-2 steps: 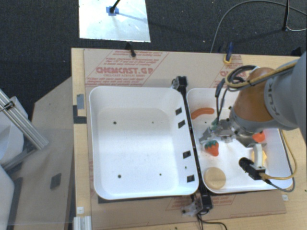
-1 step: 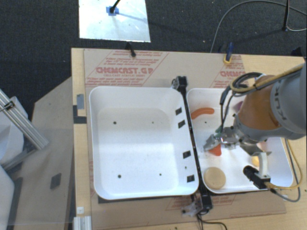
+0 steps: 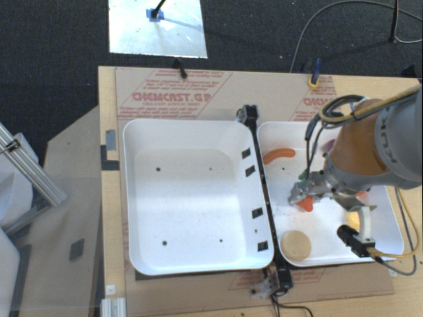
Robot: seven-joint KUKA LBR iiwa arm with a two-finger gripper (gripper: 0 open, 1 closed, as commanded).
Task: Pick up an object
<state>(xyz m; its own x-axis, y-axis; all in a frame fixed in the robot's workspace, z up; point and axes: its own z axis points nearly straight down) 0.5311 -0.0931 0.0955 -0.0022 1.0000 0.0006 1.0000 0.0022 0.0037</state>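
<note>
Tool: the tool sits low in the right bin, its opening impossible to judge here
Contact: a small red-orange piece lies right at its tip
Nearby: orange sausage behind; tan disc near the front

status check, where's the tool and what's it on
Tool low in right bin, on small orange-red piece; grip not confirmed. Orange sausage shape and tan disc lie apart in same bin. Nothing blocking tool.
</note>
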